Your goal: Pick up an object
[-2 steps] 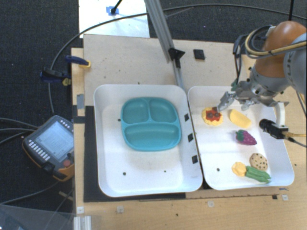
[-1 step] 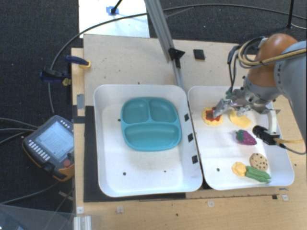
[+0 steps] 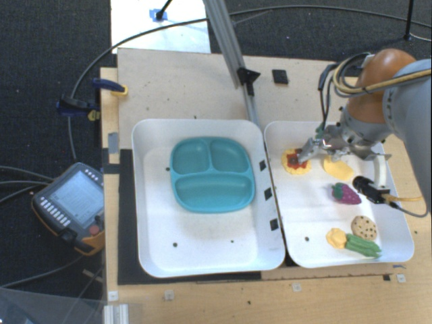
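My gripper (image 3: 303, 155) reaches from the right into the right bin (image 3: 317, 256). Its tip is low over a small yellow disc with a red topping (image 3: 294, 165), near the bin's back left, and looks to be touching the disc's right side. Just right of the gripper lies a pale yellow piece (image 3: 338, 169). In front of that piece sits a purple grape bunch (image 3: 346, 194). A speckled cookie (image 3: 364, 227), a yellow lump (image 3: 336, 237) and a green pod (image 3: 364, 247) lie at the bin's front right.
The left bin (image 3: 155, 241) holds a teal divided plate (image 3: 212, 175). A grey pole (image 3: 226, 36) slants down to the seam between the bins. A black plug with a yellow cable (image 3: 370, 188) hangs by the grapes. A pendant (image 3: 71, 204) lies off the bench's left.
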